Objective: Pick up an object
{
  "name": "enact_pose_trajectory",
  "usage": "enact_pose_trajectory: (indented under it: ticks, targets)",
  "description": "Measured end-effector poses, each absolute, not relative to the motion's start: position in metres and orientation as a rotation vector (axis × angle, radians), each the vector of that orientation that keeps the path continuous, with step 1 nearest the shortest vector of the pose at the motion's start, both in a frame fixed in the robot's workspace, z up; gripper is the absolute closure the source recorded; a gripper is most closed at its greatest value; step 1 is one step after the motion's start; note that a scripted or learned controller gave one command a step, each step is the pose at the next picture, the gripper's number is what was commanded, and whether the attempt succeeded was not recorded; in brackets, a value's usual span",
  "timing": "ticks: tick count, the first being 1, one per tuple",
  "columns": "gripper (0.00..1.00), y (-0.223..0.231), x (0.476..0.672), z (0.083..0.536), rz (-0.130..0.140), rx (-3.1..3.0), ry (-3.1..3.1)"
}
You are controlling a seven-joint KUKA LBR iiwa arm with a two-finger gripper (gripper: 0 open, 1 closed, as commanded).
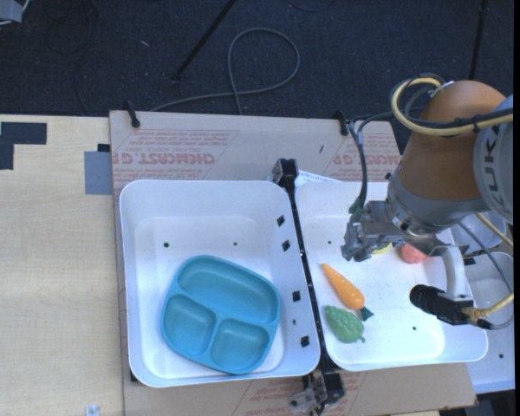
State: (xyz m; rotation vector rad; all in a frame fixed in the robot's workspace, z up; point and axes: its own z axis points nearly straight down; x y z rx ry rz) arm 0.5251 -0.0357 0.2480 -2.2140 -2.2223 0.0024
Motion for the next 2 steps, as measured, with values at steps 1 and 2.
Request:
enact_pose_trajectory:
  ticks: [1, 2]
  targets:
    - [1.0, 0.022, 0.523, 0.248, 0.004, -2.214, -2.223]
    - [1.0, 0.076, 0.505, 0.233, 0.006, -2.215, -2.222]
